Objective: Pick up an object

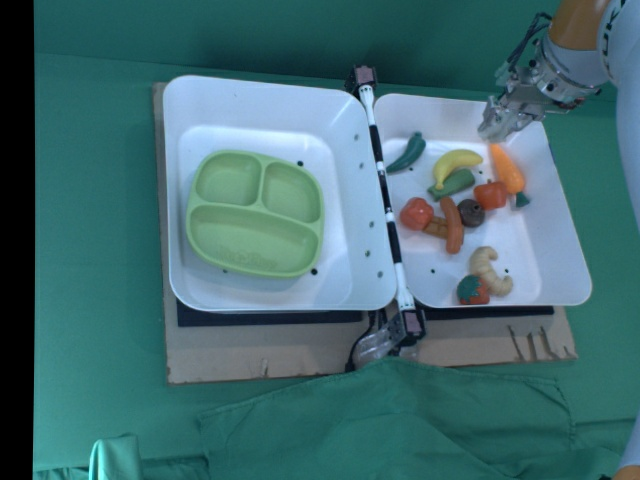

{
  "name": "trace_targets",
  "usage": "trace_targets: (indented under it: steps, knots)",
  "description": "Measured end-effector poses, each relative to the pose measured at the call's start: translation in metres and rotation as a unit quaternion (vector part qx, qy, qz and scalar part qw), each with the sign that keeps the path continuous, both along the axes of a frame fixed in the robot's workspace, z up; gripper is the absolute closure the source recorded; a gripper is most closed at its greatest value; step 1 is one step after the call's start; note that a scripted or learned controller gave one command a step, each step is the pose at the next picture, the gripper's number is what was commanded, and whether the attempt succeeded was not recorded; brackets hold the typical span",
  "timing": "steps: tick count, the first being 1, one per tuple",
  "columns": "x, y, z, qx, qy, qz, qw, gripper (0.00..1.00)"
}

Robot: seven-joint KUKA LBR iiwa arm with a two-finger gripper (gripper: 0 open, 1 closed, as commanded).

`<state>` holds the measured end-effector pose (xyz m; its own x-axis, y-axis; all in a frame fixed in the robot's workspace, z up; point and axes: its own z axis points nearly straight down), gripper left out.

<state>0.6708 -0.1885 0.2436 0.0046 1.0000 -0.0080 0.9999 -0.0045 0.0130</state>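
Two white bins side by side on a bench w/ green cloth. Left bin (200, 103) holds a green divided tray (256, 212). Right bin (560, 258) holds the toy food: carrot (507, 167) far right, banana (456, 160) just left of it, green pepper (406, 153) near the divider, tomato (416, 212), sausage (453, 224), pale curled piece (488, 264) and strawberry (472, 289) at the near side.

Arm comes in from far right. Gripper (497, 121) hangs over the far right corner of the right bin, just beyond the carrot's far end, apart from it. Fingers: can't tell if spread or closed, too small and blurry; nothing visibly btwn them.

Step, prob.: approach, pre-grasp. Likeliest target is the carrot. Next move calls for a short shift nearward over it, then descent w/ fingers straddling its narrow width.
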Motion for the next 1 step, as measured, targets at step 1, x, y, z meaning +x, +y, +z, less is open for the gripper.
trace_targets:
  steps: [1]
  knots:
    - [0.0318, 0.0020, 0.1049, 0.0010, -0.003, 0.002, 1.0000, 1.00]
